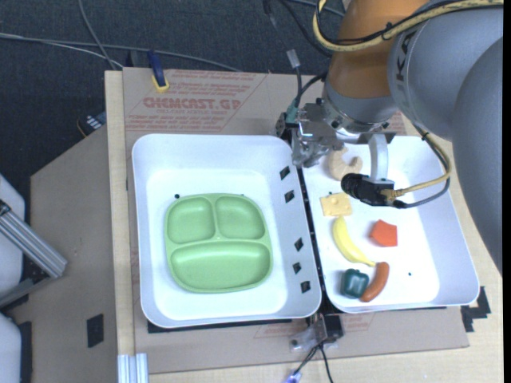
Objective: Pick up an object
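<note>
Two white bins side by side on the counter (200, 94). Left bin (152, 166): one green divided tray (217, 242). Right bin (447, 254): one pale beige lump (343, 166) at the far end, one yellow cheese slice (336, 206), one banana (350, 242), one orange-red block (384, 232), one sausage (377, 281), one green pepper (355, 282) touching the sausage. Gripper (315, 146) low at the right bin's far-left corner, just beside the lump; cannot tell whether the fingers are released or clenched. Cables trail over the bin.
</note>
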Action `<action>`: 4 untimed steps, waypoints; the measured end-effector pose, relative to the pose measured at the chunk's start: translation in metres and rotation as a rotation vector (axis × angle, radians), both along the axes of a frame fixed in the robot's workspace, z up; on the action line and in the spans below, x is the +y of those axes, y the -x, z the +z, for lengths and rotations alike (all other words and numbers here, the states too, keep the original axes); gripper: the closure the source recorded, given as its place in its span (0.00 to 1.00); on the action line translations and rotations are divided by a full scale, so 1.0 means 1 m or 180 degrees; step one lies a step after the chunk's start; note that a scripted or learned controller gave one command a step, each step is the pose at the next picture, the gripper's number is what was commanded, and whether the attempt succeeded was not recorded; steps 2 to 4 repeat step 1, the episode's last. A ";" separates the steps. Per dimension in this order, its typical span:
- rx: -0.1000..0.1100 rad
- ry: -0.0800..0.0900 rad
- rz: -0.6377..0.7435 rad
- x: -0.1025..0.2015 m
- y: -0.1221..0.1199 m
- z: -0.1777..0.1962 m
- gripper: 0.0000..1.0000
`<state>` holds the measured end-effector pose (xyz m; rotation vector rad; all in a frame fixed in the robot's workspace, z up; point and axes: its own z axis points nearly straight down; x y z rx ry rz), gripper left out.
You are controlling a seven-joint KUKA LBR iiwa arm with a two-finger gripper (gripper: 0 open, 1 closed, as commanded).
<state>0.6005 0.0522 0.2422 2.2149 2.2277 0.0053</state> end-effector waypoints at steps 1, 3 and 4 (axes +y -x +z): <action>-0.0003 0.0005 -0.0006 0.039 -0.038 -0.016 1.00; -0.0003 0.0005 -0.0006 0.039 -0.038 -0.016 1.00; -0.0003 0.0005 -0.0006 0.039 -0.038 -0.016 1.00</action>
